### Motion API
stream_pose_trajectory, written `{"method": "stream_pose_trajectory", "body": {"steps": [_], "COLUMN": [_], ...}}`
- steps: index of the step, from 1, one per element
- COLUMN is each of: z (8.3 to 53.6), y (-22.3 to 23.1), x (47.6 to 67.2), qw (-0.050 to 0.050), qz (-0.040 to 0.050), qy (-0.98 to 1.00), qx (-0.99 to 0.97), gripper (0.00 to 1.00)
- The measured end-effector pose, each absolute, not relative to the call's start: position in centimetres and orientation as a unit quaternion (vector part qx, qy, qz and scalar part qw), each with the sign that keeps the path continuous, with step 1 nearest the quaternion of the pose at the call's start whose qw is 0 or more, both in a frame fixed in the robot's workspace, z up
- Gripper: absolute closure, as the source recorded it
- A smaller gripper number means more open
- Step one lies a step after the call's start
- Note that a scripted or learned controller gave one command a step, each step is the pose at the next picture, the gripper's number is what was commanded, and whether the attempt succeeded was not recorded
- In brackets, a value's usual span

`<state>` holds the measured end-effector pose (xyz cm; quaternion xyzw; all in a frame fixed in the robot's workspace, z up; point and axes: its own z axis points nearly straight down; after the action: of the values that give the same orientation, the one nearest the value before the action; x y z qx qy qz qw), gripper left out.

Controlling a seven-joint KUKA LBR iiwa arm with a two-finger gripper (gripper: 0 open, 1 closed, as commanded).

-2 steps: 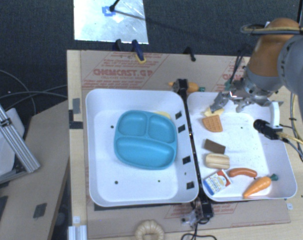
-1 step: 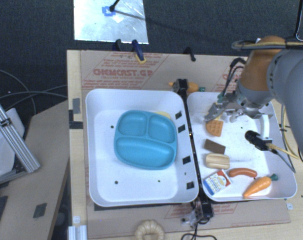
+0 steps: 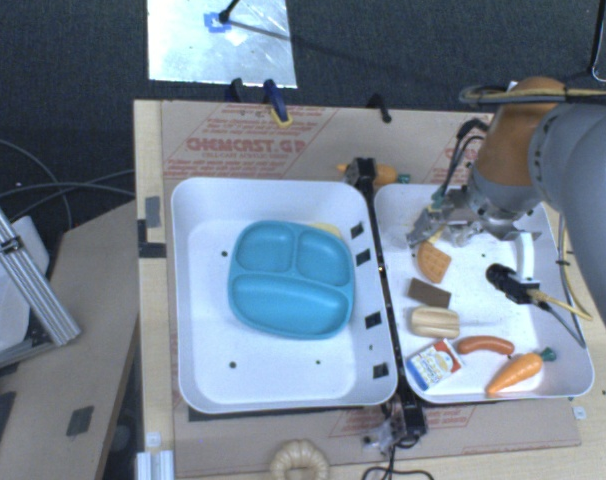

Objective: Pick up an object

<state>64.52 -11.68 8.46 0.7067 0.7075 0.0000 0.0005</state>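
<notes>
Item: toast piece [image 3: 434, 262], right bin [image 3: 573, 363], centre-right of frame. Probably light, rigid plastic; grip across narrow sides. End effector [image 3: 430, 225] just above; finger state cannot be told.

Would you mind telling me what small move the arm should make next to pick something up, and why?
Probably a short descent onto the waffle-like toy. The gripper hangs just above it in the right bin, with nothing visibly between its fingers. The brown bar and bun lie farther toward the bin's near edge, so the waffle is the closest target.
</notes>
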Motion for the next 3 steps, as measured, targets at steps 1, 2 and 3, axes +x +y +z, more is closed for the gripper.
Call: {"method": "stream_pose_trajectory", "body": {"steps": [1, 2, 3], "z": [9.7, 16.2, 22.7], "y": [-11.7, -11.6, -11.8], "x": [64.7, 64.8, 64.5], "qw": [0.002, 0.003, 0.003], "qz": [0.0017, 0.0027, 0.0026], "qy": [0.707, 0.709, 0.708], "qx": [0.707, 0.706, 0.706], "gripper": [1.00, 1.00, 1.00]}}
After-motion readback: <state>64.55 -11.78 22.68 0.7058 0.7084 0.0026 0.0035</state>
